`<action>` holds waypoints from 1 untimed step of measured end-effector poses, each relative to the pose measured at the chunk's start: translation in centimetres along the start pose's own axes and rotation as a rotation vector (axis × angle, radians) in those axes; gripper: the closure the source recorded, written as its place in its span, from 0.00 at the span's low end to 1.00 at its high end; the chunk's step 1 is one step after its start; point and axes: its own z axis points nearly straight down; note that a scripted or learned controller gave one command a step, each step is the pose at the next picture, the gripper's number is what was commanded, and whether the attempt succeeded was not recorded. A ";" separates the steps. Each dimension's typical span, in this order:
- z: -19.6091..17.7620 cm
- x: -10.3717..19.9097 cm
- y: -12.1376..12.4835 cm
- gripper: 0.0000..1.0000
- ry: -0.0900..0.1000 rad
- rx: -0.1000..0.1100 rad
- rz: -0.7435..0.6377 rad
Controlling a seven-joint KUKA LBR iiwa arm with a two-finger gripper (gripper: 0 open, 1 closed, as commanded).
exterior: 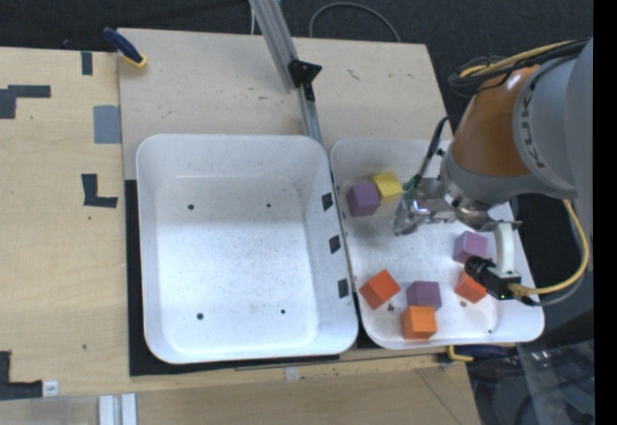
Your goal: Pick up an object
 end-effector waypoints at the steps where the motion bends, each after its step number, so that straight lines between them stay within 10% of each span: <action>1: -5.4 0.0 -0.9 1.00 0.000 -0.001 0.001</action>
